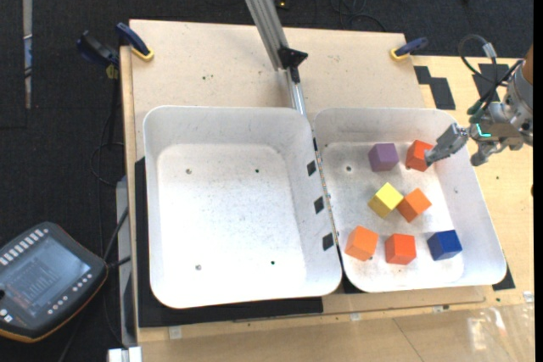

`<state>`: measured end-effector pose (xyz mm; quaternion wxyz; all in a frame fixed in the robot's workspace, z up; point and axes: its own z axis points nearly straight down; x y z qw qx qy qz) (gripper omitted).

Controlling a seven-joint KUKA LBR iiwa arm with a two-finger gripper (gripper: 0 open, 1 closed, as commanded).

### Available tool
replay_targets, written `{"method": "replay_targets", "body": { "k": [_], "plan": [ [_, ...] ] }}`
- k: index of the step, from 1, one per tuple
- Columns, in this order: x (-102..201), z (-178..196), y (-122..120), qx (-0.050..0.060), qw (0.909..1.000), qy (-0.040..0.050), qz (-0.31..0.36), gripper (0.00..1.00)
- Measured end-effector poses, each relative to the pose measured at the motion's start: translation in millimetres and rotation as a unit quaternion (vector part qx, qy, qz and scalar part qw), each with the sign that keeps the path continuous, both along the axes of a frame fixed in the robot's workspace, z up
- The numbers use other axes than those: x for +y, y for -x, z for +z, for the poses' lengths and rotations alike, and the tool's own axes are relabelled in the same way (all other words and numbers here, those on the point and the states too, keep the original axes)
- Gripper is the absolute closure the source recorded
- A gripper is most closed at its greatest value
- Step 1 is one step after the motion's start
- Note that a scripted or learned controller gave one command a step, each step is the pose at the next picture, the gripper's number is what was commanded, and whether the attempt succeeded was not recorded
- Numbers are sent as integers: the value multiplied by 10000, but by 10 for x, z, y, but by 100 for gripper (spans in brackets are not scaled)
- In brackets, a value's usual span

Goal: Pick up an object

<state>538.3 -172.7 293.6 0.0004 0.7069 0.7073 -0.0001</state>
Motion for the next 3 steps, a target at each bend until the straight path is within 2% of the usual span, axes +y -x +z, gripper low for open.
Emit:
{"method": "replay_targets", "body": {
  "k": [2, 3],
  "plan": [
    [104, -1095, 160, 28, 10000, -10, -10, 0],
    [166, -1556, 116, 23, 10000, -10, -4, 0]
  ]
}}
